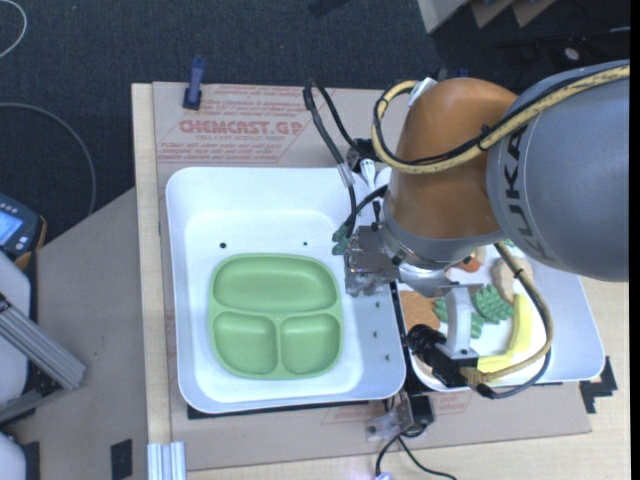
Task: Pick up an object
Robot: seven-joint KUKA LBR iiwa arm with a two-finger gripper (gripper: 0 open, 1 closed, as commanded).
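Dark blue-grey carpet [120, 28] covers the floor around the bench. The bench top is pale brown board [90, 298] with a printed sheet of cardboard [240, 123] lying on it. A blue clamp [194, 83] grips the cardboard's far edge. A thin white cable [12, 23] curls on the carpet at the upper left.
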